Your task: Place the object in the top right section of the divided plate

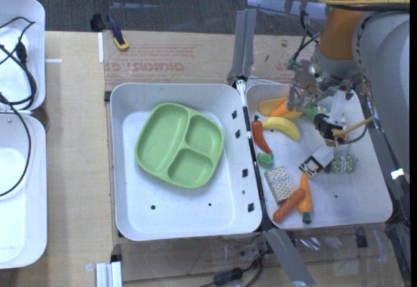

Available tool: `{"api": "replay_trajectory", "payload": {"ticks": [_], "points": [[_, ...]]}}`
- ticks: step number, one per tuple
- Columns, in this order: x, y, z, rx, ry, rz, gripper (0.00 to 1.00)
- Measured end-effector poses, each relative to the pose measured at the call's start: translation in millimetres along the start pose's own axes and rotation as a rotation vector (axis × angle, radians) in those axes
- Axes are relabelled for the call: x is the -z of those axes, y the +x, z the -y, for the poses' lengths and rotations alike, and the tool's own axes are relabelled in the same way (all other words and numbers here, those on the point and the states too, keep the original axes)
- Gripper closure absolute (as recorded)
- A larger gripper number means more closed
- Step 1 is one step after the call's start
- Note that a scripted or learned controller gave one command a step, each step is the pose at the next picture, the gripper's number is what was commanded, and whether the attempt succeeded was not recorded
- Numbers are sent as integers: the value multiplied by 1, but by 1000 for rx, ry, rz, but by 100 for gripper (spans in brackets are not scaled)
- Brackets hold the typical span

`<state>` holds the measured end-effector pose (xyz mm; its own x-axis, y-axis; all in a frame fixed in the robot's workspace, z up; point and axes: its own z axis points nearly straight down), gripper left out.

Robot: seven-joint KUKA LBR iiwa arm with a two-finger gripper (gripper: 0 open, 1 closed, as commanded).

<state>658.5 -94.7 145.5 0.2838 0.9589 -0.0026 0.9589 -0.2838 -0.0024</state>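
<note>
Green divided plate (179,145): left bin (130,214). Banana (282,126), carrots (288,204): right bin (365,207). End effector (301,102) over banana; finger state indeterminable.

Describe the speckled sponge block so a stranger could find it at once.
Look in the right bin, crowded with toy food. Near its front left, the sponge block lies beside two carrots. It alone is pale, rectangular and dotted.

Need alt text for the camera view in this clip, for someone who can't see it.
The gripper reaches down among toy foods in the right bin, near a banana; whether it holds anything is unclear. The left bin holds a green divided plate with nothing in its sections.
</note>
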Motion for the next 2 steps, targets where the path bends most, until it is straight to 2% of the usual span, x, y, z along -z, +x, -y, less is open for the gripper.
{"api": "replay_trajectory", "payload": {"ticks": [1, 2], "points": [[46, 39, 47, -11, 0, -1, 100], [55, -3, 143, 14, 1, -1, 100]]}}
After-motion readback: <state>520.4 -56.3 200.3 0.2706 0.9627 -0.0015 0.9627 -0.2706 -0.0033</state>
